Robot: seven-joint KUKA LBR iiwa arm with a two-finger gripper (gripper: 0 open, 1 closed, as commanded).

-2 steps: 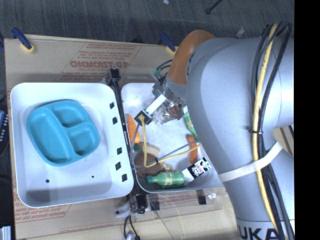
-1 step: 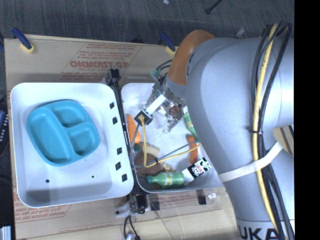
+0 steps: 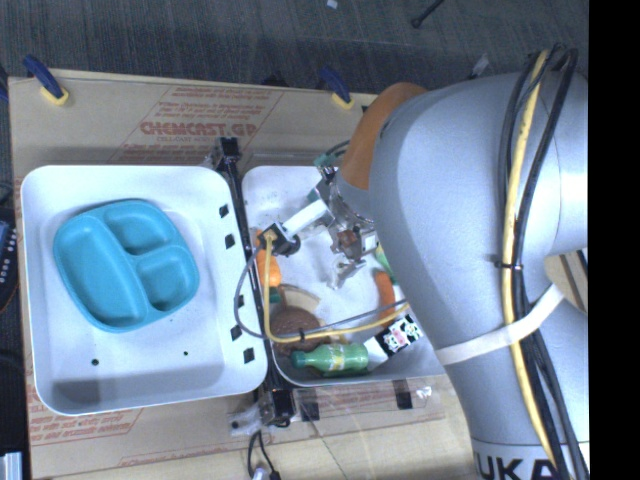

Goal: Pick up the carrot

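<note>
White bins sit side by side on a sheet of brown cardboard [image 3: 190, 118] with red print, which blue clamps [image 3: 45, 78] hold at its far edge. The left bin [image 3: 40, 298] holds a blue divided plate [image 3: 125, 263] with three compartments, lying flat in the bin's far half.

The right bin [image 3: 290, 183] is crowded, and the grey arm [image 3: 470, 218] with its orange band covers most of its right side. The gripper [image 3: 345, 258] hangs over the middle of this bin, pointing down. Whether its jaws are apart or together cannot be told, and nothing can be seen between them.

The carrot [image 3: 385, 288], slim and orange with a green top, lies just to the right of the gripper, tight against the edge of the arm, which hides part of it. The view does not show whether the two touch.

A second orange piece [image 3: 267, 266] rests against the bin's left wall, on the other side of the gripper. Nearer the camera lies a brown and beige rounded item [image 3: 290, 313]. Along the near wall a green bottle [image 3: 335, 360] lies on its side, and a small black-and-white item [image 3: 401, 335] sits just beside it, close below the carrot.
</note>
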